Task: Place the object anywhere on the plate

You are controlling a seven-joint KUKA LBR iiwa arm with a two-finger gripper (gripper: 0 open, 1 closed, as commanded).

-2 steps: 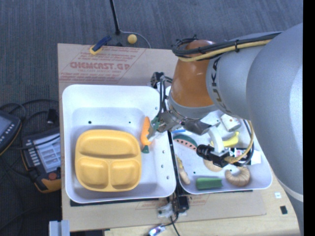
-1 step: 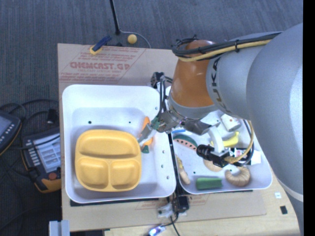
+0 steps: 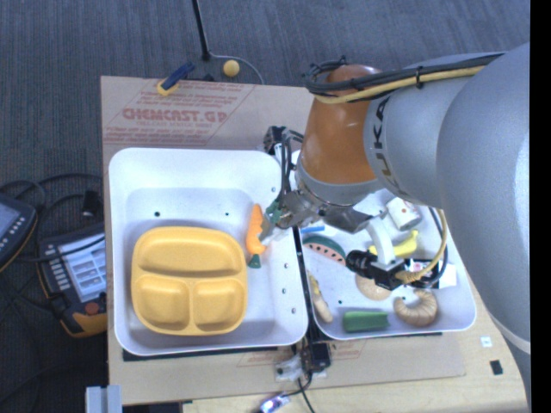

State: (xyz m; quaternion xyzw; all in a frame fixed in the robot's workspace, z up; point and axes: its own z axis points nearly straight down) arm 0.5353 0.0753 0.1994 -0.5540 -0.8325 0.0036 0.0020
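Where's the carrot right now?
The carrot is in the left bin, near its right wall, just right of the yellow plate and not on it. The claw is right beside it.

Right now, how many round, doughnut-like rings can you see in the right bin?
2. One doughnut lies near the front right corner; another doughnut sits just left of it, partly covered. The arm hides much of the bin, so more may be hidden.

Bare left bin floor (image 3: 172,205) around yellow plate (image 3: 188,280), carrot (image 3: 255,233) beside plate, right bin (image 3: 456,312) crowded
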